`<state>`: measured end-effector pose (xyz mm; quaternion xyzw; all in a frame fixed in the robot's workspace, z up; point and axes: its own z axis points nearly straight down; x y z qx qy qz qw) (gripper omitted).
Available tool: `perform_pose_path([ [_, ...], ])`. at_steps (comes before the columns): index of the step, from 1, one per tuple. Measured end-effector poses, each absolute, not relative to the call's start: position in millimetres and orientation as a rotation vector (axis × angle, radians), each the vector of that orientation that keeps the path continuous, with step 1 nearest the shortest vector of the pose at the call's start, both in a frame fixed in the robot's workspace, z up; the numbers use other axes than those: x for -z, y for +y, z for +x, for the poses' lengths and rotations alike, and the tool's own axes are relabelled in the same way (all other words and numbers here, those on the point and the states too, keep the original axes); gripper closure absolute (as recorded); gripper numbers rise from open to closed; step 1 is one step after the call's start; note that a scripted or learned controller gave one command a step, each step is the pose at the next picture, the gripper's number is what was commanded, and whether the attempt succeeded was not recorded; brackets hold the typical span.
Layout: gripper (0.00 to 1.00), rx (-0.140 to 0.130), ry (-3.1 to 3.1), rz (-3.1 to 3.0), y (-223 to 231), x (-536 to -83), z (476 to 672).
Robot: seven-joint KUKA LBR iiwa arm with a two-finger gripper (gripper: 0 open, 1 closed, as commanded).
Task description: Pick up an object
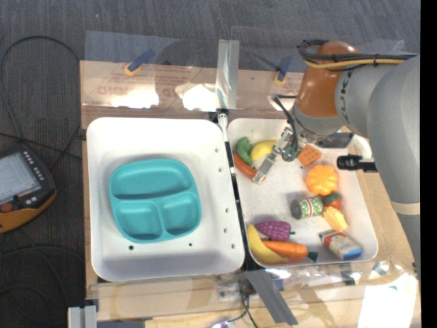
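My gripper (pixel 272 158) is low in the right bin (pixel 365 214), over its upper left part. It sits right beside a yellow lemon (pixel 260 149), a green piece (pixel 243 145) and a red-orange pepper (pixel 243 165) that lie along the bin's left wall. The view does not show anything held in it. An orange waffle piece (pixel 310 156) lies just to its right, and an orange pumpkin (pixel 321 180) lies below that. The grey arm with its orange band (pixel 319 91) comes in from the upper right and hides the bin's top right corner.
Lower in the right bin lie a small can (pixel 308 207), a strawberry (pixel 332 200), a corn piece (pixel 335 219), purple grapes (pixel 273 229), a banana (pixel 261 249), a carrot (pixel 289 249) and a small box (pixel 341 245). The left bin (pixel 102 251) holds a teal divided tray (pixel 154 198).
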<state>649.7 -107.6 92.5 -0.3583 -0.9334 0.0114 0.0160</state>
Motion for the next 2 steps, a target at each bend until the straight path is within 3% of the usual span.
perform_pose_path([
  [1,0.0,-0.005,-2.953,-1.109,-168.1,-90.8,591.5],
  [2,0.0,0.002,-2.927,-1.178,-146.2,-91.1,502.4],
])
